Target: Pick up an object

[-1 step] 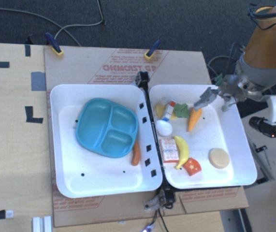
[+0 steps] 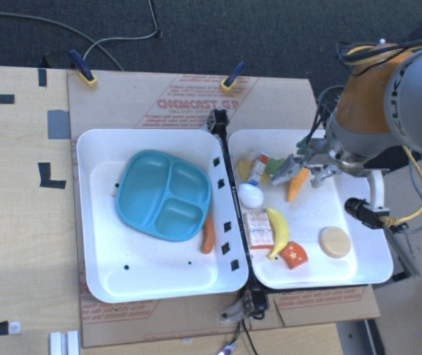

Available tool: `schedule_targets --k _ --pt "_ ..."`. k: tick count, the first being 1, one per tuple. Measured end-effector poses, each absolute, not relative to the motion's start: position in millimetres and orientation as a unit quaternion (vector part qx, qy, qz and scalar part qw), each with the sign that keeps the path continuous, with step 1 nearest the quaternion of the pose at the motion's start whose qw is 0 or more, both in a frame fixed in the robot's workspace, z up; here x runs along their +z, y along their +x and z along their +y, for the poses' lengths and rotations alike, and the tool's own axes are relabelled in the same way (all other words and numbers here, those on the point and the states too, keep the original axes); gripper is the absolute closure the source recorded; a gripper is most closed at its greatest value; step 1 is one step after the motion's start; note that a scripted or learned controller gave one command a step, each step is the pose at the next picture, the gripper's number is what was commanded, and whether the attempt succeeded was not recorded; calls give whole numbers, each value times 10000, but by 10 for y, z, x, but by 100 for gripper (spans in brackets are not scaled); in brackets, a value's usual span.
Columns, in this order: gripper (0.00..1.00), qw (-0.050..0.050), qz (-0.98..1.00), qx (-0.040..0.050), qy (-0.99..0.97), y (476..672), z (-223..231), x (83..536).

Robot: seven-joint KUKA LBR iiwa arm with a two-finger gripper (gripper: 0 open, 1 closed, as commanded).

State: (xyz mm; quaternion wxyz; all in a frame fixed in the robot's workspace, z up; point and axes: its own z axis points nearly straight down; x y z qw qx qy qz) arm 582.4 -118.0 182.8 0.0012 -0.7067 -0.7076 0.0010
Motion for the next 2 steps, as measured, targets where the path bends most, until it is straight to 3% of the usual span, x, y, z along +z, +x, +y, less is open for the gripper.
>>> schedule_targets --k 1,2 --pt "0 -79 -7059 -19 -7083 5872 -1089 1137" --pt "0 -164 -7039 -59 -7101 5698 -1061 1092"
